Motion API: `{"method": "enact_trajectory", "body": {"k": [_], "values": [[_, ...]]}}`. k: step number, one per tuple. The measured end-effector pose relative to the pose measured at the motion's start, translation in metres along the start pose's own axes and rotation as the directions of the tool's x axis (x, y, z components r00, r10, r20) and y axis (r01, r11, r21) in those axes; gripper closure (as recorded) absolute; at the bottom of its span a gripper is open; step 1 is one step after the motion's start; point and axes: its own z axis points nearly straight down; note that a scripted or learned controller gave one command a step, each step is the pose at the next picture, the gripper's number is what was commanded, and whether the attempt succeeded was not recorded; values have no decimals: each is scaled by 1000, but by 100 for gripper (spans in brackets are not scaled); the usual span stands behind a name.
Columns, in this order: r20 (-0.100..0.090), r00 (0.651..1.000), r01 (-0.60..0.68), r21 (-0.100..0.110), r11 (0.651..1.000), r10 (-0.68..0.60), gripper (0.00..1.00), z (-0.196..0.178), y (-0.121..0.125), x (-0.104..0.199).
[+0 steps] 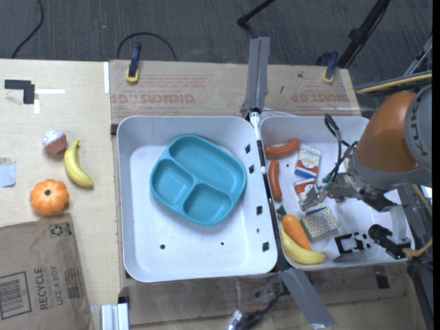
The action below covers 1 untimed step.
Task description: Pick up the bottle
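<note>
The pincer [315, 198], its closure indiscernible, is lowered among right-bin [357, 126] items; a bottle, not identifiable nearby, must be located next.

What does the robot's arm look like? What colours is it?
The arm is fat and rounded, grey with a big shiny orange band above the wrist. Below that is a grey metal wrist, with thin dark cables looping beside it. At the end sits a small, metal-looking gripper, reaching in over the right bin.
</note>
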Motion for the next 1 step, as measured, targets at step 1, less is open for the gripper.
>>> {"method": "enact_trajectory", "body": {"k": [1], "values": [[2, 982, 189, -2, 982, -189, 0, -89, -11, 89]]}}
